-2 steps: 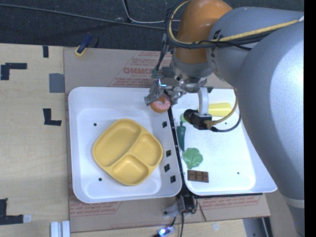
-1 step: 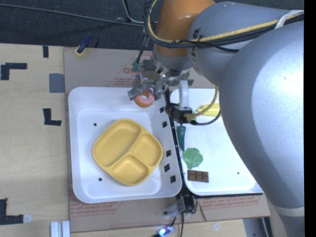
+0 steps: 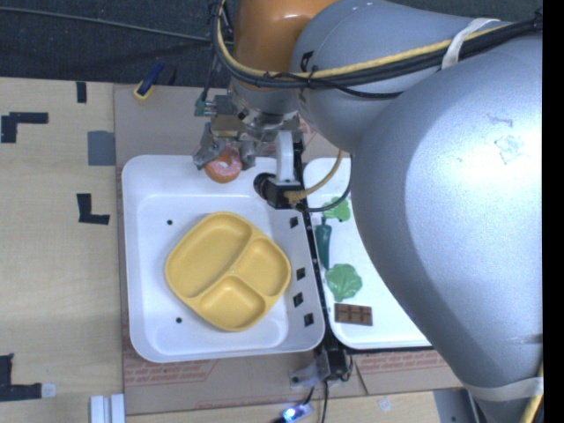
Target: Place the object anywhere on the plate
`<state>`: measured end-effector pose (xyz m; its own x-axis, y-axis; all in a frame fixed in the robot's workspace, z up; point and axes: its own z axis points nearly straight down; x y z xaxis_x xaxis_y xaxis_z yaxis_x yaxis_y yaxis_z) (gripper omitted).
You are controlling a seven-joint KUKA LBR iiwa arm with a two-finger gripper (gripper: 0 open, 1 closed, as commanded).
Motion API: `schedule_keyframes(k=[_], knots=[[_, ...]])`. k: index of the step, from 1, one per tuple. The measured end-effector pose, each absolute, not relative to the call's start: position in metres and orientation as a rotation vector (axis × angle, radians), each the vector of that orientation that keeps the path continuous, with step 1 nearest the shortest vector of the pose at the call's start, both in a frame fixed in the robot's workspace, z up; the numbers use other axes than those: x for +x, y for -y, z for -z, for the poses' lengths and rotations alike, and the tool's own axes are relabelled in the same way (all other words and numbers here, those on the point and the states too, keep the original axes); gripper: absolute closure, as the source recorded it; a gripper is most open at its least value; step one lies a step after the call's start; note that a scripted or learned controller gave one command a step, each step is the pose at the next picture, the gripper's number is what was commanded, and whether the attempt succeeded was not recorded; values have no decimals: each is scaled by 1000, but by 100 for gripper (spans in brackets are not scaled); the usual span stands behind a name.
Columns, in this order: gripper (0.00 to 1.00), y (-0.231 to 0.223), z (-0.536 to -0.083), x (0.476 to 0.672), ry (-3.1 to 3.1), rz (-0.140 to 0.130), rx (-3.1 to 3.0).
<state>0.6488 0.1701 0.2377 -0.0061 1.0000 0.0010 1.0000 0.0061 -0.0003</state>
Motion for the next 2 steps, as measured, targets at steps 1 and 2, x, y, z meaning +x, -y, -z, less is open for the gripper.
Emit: schedule_keyframes(k=[1,2], knots=[[100,-201,-212,655,2225,-5,-2217],[0,-200,-214,655,2224,-5,-2220]])
